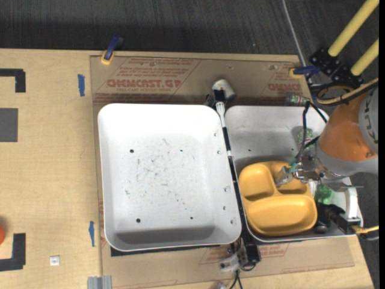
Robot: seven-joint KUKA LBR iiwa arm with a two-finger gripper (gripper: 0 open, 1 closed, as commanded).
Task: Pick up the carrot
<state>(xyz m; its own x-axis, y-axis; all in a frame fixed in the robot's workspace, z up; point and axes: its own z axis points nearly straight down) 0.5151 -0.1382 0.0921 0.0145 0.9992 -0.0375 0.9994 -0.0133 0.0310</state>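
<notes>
Carrot (284, 174) is, as best I can judge, the darker orange sliver in the right bin (258, 125), wedged against the two yellow toy pieces (260, 182) (squash, perhaps). The gripper (299, 171) hangs just beside it; whether its jaws are open or closed I cannot tell. A good grasp likely needs the jaws astride the sliver alone, clear of the yellow pieces.

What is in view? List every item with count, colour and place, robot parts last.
Shallow white plastic bin: one, white, left of the pair.
Second shallow white bin: one, white, right of the pair.
Yellow rounded plastic objects: two, yellow, front of right bin, touching each other.
Small green item: one, green, right bin near the gripper; identity unclear.
Brown cardboard sheet: one, brown, under both bins.
Blue clamp: one, blue and yellow, cardboard's far left corner.
Grey-and-orange arm: one, over right bin.
Gripper: one, above the yellow objects.
</notes>
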